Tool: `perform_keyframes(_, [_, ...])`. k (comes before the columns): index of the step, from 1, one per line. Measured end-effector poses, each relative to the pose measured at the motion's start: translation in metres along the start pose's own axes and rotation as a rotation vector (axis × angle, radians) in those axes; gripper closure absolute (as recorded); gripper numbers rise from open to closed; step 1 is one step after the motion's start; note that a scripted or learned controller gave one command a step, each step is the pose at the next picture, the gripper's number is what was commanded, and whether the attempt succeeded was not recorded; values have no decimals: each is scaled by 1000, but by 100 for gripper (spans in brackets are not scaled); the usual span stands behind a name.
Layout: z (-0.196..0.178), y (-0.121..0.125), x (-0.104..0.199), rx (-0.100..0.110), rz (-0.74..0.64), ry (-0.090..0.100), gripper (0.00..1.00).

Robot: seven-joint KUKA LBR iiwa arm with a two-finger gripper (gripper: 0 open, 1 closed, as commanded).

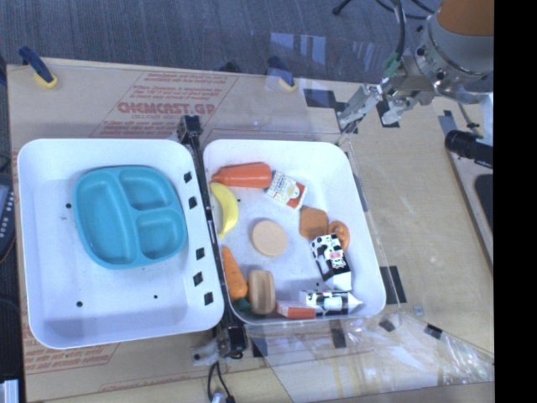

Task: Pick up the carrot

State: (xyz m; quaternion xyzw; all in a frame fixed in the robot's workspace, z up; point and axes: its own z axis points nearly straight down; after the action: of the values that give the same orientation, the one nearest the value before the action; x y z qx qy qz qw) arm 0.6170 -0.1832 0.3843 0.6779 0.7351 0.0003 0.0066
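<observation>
My tool [352,116] sits up at the far right, over bare worktop [411,200] just outside the right bin's [357,183] back corner, nothing between the fingers; can't tell if they're spread or pressed together, too small and cluttered there. Orange band [466,7] of my arm is at the top right edge. Carrot [234,274] lies in the right bin against its left wall, near the front, pointing roughly front to back, well apart from my tool. Just right of it, touching or nearly so, a tan wooden block [262,291]. Behind the carrot along the same wall, a banana [225,209]. At the bin's back, an orange-red sausage-shaped item [243,175] with a small red-and-white carton [285,191] beside it. Mid-bin, a round tan disc [270,238]. Further right, a brown piece [313,222] next to a pretzel-like thing [339,232], then a black-and-white cow-print box [331,255]. Front edge: a white bottle [331,301] lying on its side. Left bin [42,225] holds a blue divided plate [130,217], flat, roughly centred.
</observation>
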Motion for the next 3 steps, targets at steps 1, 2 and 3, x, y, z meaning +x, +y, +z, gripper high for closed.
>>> perform_keyframes(1, [27, 39, -11, 18, 327, 5, 0])
perform_keyframes(2, [3, 39, -21, 16, 279, 6, 0])
perform_keyframes(3, [-50, 38, -21, 15, 395, 6, 0])
